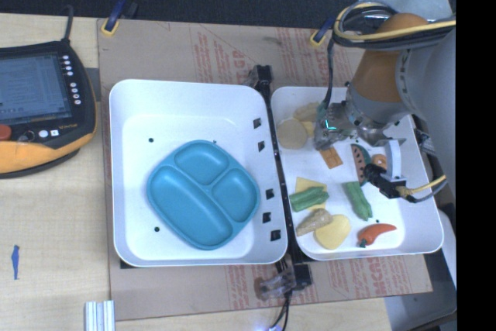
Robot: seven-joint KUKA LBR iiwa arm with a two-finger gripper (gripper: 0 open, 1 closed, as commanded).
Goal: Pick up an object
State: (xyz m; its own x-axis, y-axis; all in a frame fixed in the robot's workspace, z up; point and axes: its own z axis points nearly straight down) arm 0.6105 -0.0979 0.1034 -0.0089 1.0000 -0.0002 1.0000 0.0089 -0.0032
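Note:
The right white bin (418, 240) holds several toy foods: a beige round piece (293, 134), an orange-brown slab (332, 157), a yellow wedge (308, 184), a green pod (308, 198), a green pepper (358, 200), a tan piece (312, 222), a yellow round piece (333, 232), a red chili (376, 232) and a dark slice (358, 159). My gripper (329, 132) hangs low over the bin's upper part, right above the orange-brown slab and beside the beige piece. The wrist hides its fingertips.
The left white bin (132, 112) holds a blue divided plate (203, 194). A teach pendant (39, 101) lies at the far left on the bench. Black clips join the two bins along their shared wall (271, 167). The arm's body covers the right bin's upper right corner.

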